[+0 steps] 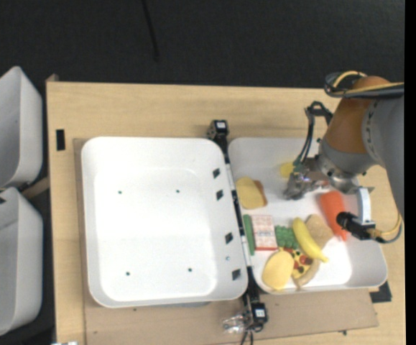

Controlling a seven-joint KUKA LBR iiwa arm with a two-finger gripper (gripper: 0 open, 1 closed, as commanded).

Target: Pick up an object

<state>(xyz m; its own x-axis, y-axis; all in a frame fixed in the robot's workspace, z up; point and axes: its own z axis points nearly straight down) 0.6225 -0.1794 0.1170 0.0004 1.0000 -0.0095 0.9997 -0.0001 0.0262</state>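
dark floor surrounds a pale wooden worktop (150, 110) that carries two shallow white bins side by side, seen from above at a slant.

camera view: the grey arm (380, 131), with an orange band (348, 124) above the wrist, reaches in from the right and lowers its claw (297, 187) into the right bin (265, 153). the claw tip sits low over the bin floor; whether it is released or clenched cannot be told, and nothing can be seen between its parts. just up and to the left of the claw lies a small yellow piece (287, 169), partly hidden by it. to the left of the claw rests a tan bread-like object (251, 192). to the right of the claw, close beside the wrist, lies an orange object (332, 210). below the claw, toward the near edge of the bin, lie a red and white packet (264, 232), a green item (285, 237), a banana (310, 239), a brown rounded object (320, 230) and a yellow lemon-like object (278, 270), clustered together and touching in places. far to the left of the claw stands the left bin (157, 221), with small dark marks on its floor. white shapes (3, 214) lie beyond the worktop's left edge.
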